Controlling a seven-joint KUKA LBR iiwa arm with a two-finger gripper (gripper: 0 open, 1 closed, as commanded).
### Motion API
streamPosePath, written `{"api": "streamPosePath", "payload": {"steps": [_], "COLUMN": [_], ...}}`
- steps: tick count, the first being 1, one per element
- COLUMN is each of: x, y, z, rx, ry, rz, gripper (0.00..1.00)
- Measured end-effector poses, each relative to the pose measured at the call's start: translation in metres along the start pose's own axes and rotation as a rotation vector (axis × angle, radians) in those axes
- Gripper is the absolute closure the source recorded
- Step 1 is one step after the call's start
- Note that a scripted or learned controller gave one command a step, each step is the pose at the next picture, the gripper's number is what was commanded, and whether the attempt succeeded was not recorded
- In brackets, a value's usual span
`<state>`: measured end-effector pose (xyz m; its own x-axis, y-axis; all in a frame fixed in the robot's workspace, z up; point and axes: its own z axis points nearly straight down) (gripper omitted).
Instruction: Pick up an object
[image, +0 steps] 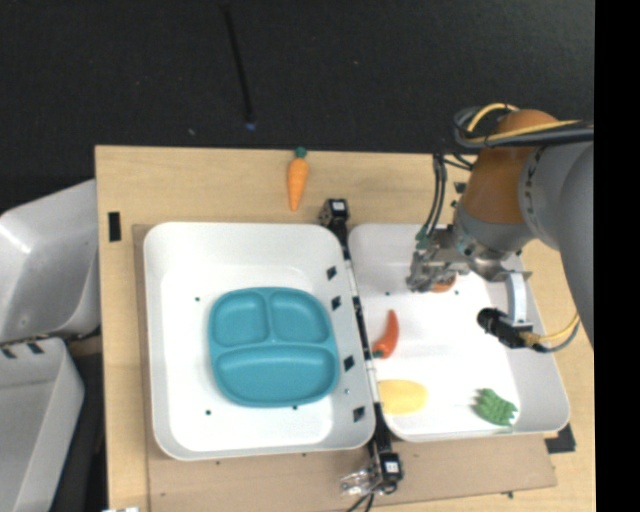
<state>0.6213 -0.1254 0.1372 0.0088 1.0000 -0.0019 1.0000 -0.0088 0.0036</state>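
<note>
Three small toy foods lay in the right bin (545, 385): a red chili pepper (386, 334) near the bin's left wall, a yellow lemon-like piece (402, 396) just below it at the front left, and a green leafy piece (494, 407) toward the front right corner. Something small and orange-red showed just under the gripper (437, 274), too hidden to name. The gripper hung low over the far part of the right bin, and whether its jaws were apart or together I cannot tell from this angle. None of the three toys sat between them.

The arm (510, 195) came in from the right, its orange band bent over above the wrist, with cables looping around it and a black fitting beside it over the bin's right side.

The left bin (170, 400) carried a teal divided plate (272, 346) with three compartments, lying roughly in its middle. A toy carrot (297, 181) rested on the wooden bench (200, 180) beyond the bins, well apart from everything else. Black clips sat along the seam between the two bins. No readable writing showed on anything.
</note>
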Motion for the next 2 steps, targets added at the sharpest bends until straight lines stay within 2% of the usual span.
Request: {"api": "streamPosePath", "payload": {"steps": [2], "x": [-0.006], "y": [-0.003], "z": [-0.095], "rx": [-0.002], "ry": [0.0], "rz": [-0.011], "gripper": [1.0]}}
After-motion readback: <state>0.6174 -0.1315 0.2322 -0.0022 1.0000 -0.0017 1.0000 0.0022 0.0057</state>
